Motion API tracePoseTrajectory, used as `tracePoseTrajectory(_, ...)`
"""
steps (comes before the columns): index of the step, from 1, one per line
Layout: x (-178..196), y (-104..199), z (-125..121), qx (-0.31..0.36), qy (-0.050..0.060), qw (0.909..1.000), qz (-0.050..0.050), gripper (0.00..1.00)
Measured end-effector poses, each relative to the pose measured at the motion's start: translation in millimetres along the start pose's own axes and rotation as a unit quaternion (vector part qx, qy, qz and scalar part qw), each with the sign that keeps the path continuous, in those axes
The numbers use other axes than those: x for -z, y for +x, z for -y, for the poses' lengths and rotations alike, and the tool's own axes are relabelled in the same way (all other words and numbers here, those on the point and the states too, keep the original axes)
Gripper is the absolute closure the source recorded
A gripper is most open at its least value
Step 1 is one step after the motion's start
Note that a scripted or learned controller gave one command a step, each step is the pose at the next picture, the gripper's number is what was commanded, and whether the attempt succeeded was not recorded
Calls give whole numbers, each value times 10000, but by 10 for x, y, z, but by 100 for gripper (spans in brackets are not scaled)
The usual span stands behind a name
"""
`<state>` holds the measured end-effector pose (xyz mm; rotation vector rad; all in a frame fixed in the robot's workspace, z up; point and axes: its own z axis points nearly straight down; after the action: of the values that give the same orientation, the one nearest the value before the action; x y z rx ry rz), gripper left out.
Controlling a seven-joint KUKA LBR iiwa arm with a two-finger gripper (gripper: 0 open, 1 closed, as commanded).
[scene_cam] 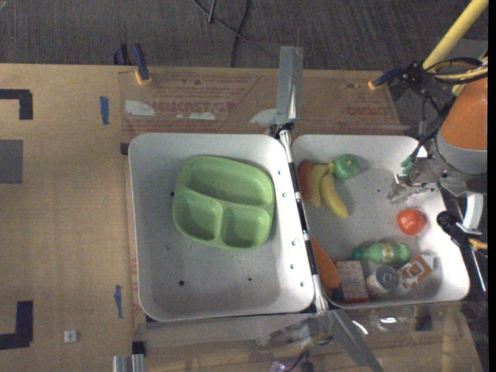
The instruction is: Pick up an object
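- Nearest the camera, along the front wall of the right bin (453, 284), lie a carrot (325, 266), a small reddish box (353, 280), a round can (383, 280), an orange and white carton (417, 270) and, just behind them, a green bottle (382, 253) on its side.
- A red tomato (411, 222) sits alone near the right wall of that bin, apart from the bottle.
- At the back left of the same bin, a yellow banana (332, 194) lies beside an orange and red piece (309, 180), with a green pepper (346, 166) touching the banana's far end.
- The left bin (151, 273) holds 1 green tray (224, 202) with 3 compartments, set towards the back.
- The gripper (409, 183) hangs over the right side of the right bin, behind the tomato and well apart from the banana.
- Nothing is visibly held, and I cannot tell how its tips stand.
- The grey arm (463, 134) with its orange band enters from the right edge.
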<state>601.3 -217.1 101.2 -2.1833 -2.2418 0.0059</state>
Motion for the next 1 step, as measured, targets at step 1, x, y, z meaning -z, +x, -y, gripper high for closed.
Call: tracePoseTrajectory(1,-3,20,-5,7,5,10000,-20,0)
